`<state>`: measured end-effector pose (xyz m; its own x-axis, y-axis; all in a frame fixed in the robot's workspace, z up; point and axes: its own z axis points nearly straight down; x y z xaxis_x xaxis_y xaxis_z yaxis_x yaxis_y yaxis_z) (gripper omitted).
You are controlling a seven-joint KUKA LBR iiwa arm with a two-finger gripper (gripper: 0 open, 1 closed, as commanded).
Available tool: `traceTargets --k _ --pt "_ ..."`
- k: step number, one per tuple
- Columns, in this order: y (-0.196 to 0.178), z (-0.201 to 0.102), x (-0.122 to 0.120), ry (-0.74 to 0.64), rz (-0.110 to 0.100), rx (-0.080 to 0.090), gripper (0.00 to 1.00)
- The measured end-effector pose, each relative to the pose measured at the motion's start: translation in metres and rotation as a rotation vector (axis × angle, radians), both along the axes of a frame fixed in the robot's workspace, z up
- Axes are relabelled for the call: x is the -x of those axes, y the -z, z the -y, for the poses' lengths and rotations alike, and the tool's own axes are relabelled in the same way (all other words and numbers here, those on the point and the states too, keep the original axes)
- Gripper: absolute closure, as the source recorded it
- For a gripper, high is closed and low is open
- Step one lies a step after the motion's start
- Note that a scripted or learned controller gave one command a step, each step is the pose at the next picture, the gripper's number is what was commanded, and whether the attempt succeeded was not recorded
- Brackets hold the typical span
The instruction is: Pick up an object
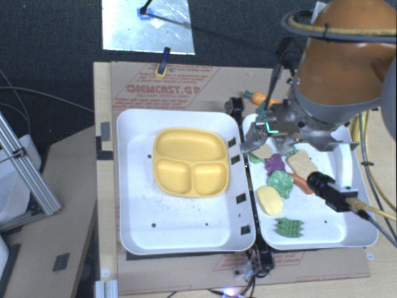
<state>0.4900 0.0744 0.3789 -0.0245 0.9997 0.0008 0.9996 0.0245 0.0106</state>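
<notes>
Reaching in from the upper right of the frame, the big arm (341,54) hangs over the right bin (356,225). Left of it sits the yellow tray (189,161). The gripper (263,143) is low at the bin's upper left; I cannot tell its state. Come straight down on one toy, like the purple piece (275,162), clear of the green piece (280,182).

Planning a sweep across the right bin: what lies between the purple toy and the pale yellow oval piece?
In the camera view, a light green leafy toy lies between the purple toy and the pale yellow oval piece.
</notes>
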Motion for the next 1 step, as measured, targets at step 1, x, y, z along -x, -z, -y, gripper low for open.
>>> traceTargets --k 1 --pt "-0.0112 -0.0001 -0.0008 -0.006 0.003 0.0 1.0"
